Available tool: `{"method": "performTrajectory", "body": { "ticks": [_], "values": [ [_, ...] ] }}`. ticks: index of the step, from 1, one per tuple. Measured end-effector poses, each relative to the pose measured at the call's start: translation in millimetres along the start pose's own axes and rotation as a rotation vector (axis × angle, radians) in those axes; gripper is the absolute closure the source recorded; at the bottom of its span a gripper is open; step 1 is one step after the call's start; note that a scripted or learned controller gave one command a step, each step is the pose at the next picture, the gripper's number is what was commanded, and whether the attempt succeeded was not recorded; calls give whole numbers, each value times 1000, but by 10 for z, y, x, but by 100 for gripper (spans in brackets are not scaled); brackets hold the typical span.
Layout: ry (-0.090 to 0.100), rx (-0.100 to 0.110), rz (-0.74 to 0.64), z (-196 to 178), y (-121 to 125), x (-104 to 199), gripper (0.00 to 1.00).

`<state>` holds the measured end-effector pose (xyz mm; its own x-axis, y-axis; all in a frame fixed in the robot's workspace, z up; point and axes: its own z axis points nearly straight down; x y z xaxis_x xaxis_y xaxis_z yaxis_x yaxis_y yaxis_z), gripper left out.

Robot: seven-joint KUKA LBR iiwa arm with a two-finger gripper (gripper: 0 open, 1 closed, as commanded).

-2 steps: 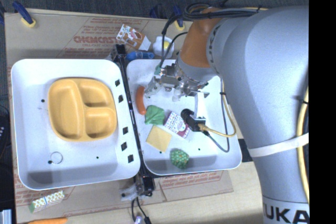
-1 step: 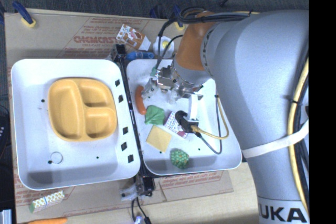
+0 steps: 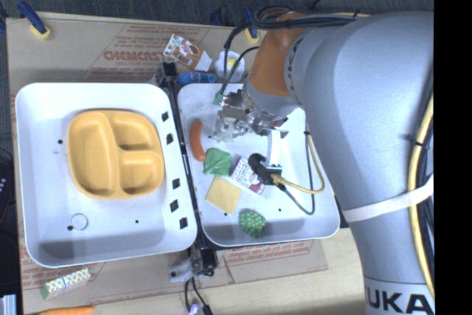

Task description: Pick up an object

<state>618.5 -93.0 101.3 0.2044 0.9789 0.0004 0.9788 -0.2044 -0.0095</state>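
From above, your gripper [image 3: 234, 122] hangs low in the upper half of the right bin [image 3: 318, 217], the grey arm [image 3: 369, 85] reaching in from the right. Whether the fingers are apart or together, you cannot tell from this angle; nothing is visibly between them.

The candidates lie just below and beside it: an orange sausage [image 3: 197, 140] by the bin's left wall, a green cloth piece [image 3: 217, 161], a yellow square [image 3: 223, 194], a small printed packet [image 3: 244, 173] and a green ball [image 3: 252, 222] near the bottom rim. The left bin [image 3: 29, 158] holds a yellow divided tray [image 3: 114, 153].

Your likeliest trouble is crowding. The cloth, packet and square touch or overlap, so a descent there may catch two things or push them aside. The sausage sits near the wall, leaving little room for a finger on that side. A yellow cable [image 3: 302, 188] loops across the bin's right half and could snag. The ball stands apart, with the most open floor around it.
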Motion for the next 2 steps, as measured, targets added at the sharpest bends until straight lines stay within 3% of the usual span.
{"method": "performTrajectory", "body": {
  "ticks": [1,2],
  "values": [
    [0,0,0,1,-1,1,0],
    [1,3,-3,-99,-1,4,100]
  ]
}}
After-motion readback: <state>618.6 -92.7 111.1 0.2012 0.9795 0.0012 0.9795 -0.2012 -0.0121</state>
